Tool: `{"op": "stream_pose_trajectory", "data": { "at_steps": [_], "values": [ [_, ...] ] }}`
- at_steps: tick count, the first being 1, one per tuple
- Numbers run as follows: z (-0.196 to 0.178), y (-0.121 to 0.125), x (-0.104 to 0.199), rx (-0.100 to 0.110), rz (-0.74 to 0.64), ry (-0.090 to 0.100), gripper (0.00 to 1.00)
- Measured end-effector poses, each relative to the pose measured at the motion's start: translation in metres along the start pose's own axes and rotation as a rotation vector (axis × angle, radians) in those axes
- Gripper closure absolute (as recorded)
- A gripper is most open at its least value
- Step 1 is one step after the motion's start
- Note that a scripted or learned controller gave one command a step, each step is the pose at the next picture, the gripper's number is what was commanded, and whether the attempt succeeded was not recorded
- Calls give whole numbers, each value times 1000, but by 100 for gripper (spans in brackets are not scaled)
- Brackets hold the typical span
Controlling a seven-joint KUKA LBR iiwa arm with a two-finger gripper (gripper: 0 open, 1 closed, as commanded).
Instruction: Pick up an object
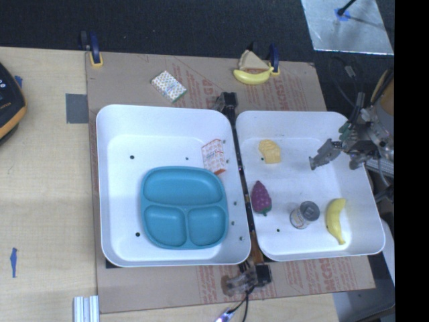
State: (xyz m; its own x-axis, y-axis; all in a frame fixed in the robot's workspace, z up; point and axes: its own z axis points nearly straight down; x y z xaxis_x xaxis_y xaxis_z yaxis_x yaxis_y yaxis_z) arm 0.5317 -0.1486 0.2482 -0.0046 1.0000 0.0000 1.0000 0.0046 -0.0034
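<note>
Camera view: left bin (110, 180) with blue divided tray (184, 206) and small packet (214, 155); right bin (295, 250) with banana (335, 220), tin can (305, 215), purple grapes (260, 198), yellow piece (270, 151). Gripper (330, 151) above right bin, grasping nothing, spread unclear.

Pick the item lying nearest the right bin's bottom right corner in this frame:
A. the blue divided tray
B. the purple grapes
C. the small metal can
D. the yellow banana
D. The yellow banana lies by the right wall of the right bin, close to that corner, with the small metal can just left of it, the purple grapes by the left wall, and the blue divided tray in the left bin.
</note>
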Motion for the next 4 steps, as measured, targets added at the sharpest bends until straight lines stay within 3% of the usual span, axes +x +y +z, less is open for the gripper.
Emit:
{"op": "stream_pose_trajectory", "data": {
  "at_steps": [1,2,3,4],
  "values": [
    [64,-56,-1,2,0,0,0],
    [133,-55,-31,-1,0,0,0],
    [123,-56,-32,1,-5,-1,100],
    [123,-56,-32,1,-5,-1,0]
  ]
}}
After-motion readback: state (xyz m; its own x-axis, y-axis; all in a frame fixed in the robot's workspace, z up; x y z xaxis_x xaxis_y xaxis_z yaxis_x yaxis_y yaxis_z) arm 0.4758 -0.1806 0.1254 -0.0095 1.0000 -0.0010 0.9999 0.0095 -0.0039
